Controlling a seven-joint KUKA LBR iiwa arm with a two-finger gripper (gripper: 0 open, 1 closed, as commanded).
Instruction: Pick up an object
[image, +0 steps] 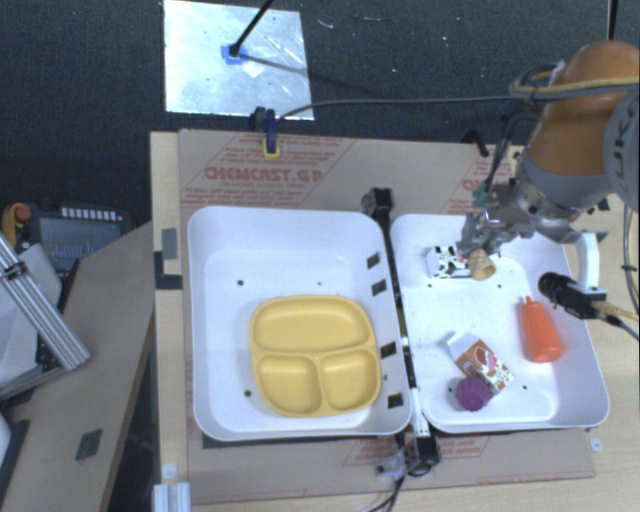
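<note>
Two white bins sit side by side on a bench sheet printed "CHEMCAST GP" in red; the left bin (215, 300) lies well to the left of the gripper (478, 240) and bears a yellow divided tray (314, 353); the right bin (575, 400) lies under the gripper, which is low over its far part; whether the gripper grips anything I cannot tell. An orange bottle (541, 330) lies below and right of the gripper, apart from it; a small printed packet (484, 363) lies well below it; a black-and-white toy (447, 262) sits just beside and left of it; a purple ball (473, 395) touches the packet; a tan piece (484, 266) lies just under the gripper.
</note>
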